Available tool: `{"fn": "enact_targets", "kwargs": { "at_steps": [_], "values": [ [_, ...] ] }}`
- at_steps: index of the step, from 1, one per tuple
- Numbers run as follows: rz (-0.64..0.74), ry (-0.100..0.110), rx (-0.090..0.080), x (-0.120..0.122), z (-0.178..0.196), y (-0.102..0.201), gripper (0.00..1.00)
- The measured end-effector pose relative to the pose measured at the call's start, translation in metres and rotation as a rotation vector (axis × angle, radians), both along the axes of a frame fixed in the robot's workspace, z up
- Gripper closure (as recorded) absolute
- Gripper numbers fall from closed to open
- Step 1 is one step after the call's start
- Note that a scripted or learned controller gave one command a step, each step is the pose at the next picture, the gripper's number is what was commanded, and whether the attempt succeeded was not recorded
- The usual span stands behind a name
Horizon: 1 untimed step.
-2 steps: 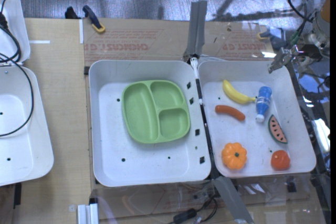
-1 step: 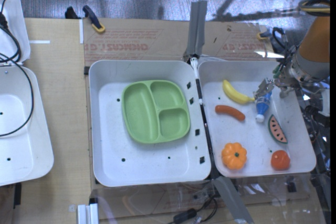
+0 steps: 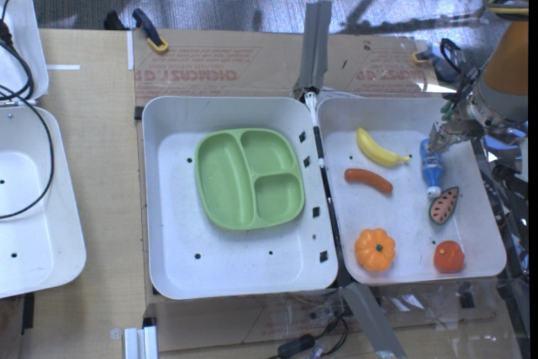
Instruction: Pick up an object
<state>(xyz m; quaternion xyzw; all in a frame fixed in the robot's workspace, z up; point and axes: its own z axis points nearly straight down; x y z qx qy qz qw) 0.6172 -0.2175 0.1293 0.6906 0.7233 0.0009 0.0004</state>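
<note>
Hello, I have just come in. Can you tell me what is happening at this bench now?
A robot arm reaches from the right into the right bin, with its gripper low over a small blue bottle. Nothing is lifted yet. Near it lie a banana, a sausage, a watermelon slice, a small pumpkin and a tomato. The left bin holds a green divided plate.

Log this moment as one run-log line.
hand: over right bin, above blue bottle | grasp: unconfirmed | nearby: banana, watermelon slice | left bin: green tray
</note>
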Motion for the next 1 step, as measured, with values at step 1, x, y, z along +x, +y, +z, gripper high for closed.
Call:
{"fn": "enact_targets", "kwargs": {
  "at_steps": [1],
  "values": [
    [0.001,0.001,0.001,0.0001,-0.0001,0.0007,0.0]
  ]
}}
